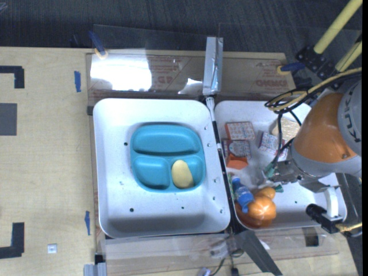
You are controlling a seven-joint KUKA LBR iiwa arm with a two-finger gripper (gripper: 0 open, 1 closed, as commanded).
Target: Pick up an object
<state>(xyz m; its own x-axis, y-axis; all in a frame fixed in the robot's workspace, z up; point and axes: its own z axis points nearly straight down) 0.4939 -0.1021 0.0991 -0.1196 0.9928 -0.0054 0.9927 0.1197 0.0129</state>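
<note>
The right bin (299, 203) holds a heap of small things. An orange round object (260, 209) lies at its front left, with a blue piece (244, 198) just left of it. A red-and-white box (239, 131) and a second packet (239, 149) sit toward the back left, and a small pale packet (268, 141) is beside them. My gripper (269, 175) is low in this bin, just above the orange object and right of the blue piece. The grey wrist and orange band (325, 132) hide part of the bin's right side.
The left bin (115, 206) carries a blue divided tray (167, 155) with a yellow egg-shaped object (182, 173) in its front right compartment. A clear upright panel (211, 68) stands behind the bins. Cables (293, 99) loop above the right bin's back edge.
</note>
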